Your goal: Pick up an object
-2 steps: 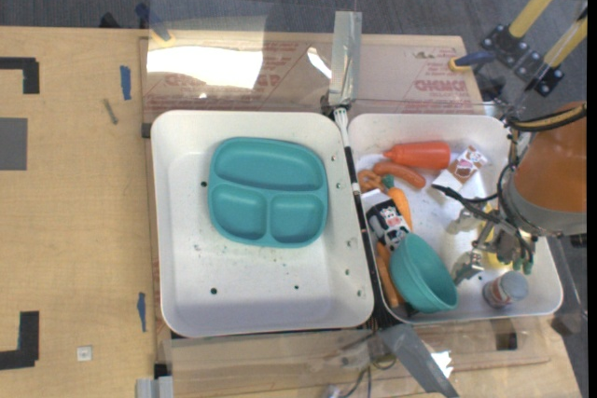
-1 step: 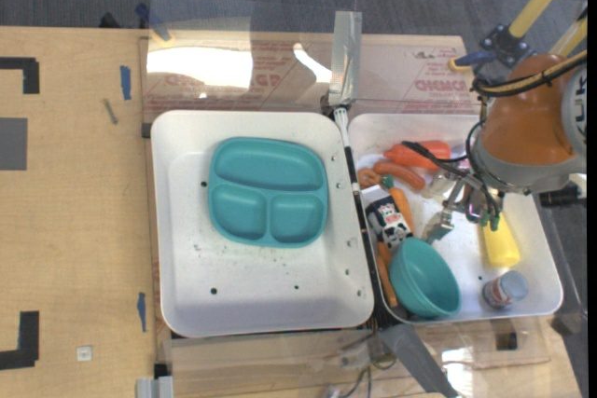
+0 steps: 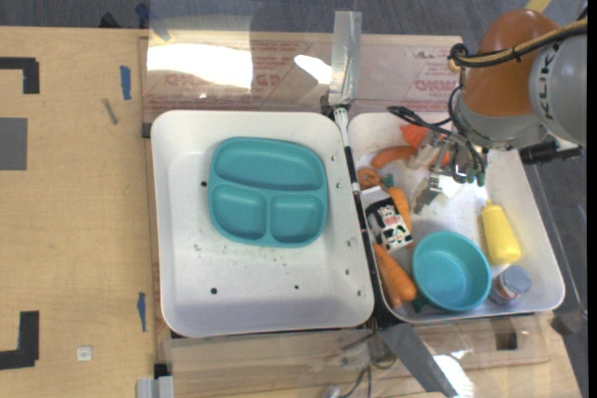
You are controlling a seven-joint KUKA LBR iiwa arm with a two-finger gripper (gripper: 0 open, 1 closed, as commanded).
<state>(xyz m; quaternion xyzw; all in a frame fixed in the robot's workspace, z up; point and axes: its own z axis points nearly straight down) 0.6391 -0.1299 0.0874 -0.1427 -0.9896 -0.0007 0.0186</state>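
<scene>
Two shallow white bins sit side by side on your bench. The left bin [image 3: 177, 294] holds a teal divided plate [image 3: 269, 191] lying flat near its middle. The right bin [image 3: 541, 247] is crowded: a teal bowl [image 3: 451, 270] sits near the front, a yellow bottle-shaped toy [image 3: 501, 234] lies just beside it to the right, and a carrot [image 3: 395, 278] lies along the bin's left wall. Beside the carrot sits a small black-and-white item [image 3: 389, 226], possibly a toy cow. Your gripper [image 3: 438, 180] hangs over the back of the right bin, above a bare patch of floor. Its fingers are a blurred tangle of metal and cable, so you cannot tell their state.
</scene>
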